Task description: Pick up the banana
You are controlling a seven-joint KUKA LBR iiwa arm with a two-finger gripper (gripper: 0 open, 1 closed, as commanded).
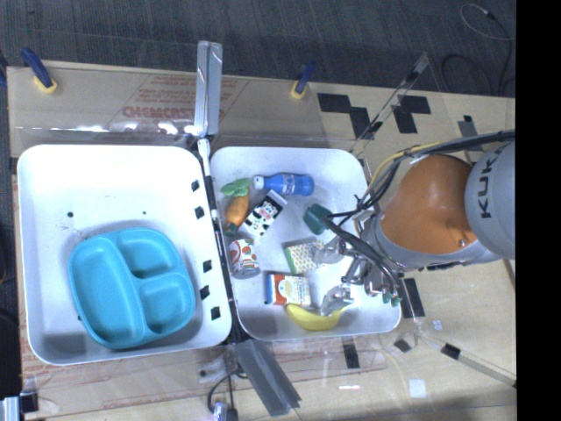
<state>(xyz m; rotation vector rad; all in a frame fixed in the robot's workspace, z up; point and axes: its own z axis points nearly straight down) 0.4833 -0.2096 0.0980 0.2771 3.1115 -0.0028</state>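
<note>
The yellow banana [311, 317] lies flat along the front wall of the right bin [355, 160], curving upward at both ends. My gripper [337, 300] hangs at the banana's right end, just above or touching it, reaching in from the grey arm with the orange band [429, 204] on the right. Nothing is lifted; the banana rests on the bin floor.
The right bin also holds a red-and-green carton [287, 289] just left of the banana, a patterned packet [302, 254], a small can [243, 257], a black-and-white box [263, 215], an orange item [237, 210] and a blue bottle [285, 184]. A blue divided tray [131, 283] lies in the left bin [53, 174].
</note>
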